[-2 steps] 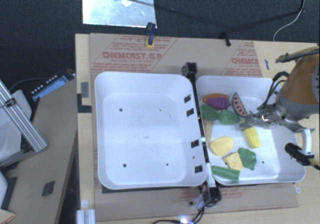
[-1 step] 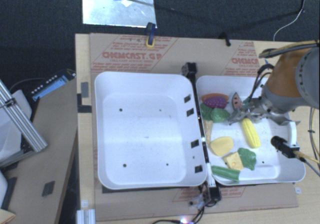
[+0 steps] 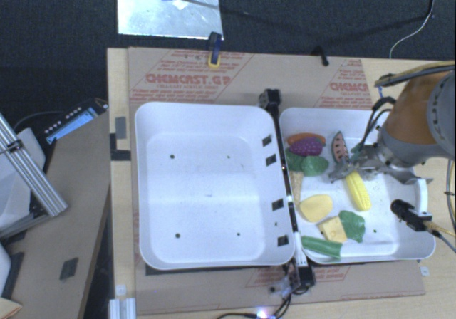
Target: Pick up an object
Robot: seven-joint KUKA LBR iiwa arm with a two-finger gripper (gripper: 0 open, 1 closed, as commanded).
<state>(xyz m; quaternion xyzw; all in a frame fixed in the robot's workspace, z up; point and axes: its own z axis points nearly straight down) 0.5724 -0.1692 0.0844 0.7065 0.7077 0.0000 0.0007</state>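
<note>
A dark carpeted floor surrounds the bench (image 3: 235, 72), whose brown top carries red printed lettering and two shallow white bins set side by side. The left bin (image 3: 153, 189) sits toward nine o'clock, the right bin (image 3: 410, 243) toward three o'clock. The arm (image 3: 420, 114), grey with an orange band, enters from three o'clock and bends down into the right bin.

The gripper (image 3: 344, 168) hangs low near the centre of the right bin, just beside the corn cob (image 3: 358, 191), which lies at its five o'clock: a yellow, ribbed, stubby cob, tilted on the bin floor. Whether the pincer is spread or closed, or has hold of anything, cannot be told from this slant.

Around it lie other toy foods. A purple grape bunch (image 3: 307, 145) rests on an orange piece at the bin's eleven o'clock, with a green leafy piece (image 3: 308, 165) just below. A watermelon slice (image 3: 339, 147) stands at the gripper's twelve o'clock. A pale yellow lump (image 3: 315, 207), a cheese wedge (image 3: 332, 230), a green broccoli-like piece (image 3: 353, 225) and a green pod (image 3: 320, 246) crowd the seven o'clock corner.
</note>
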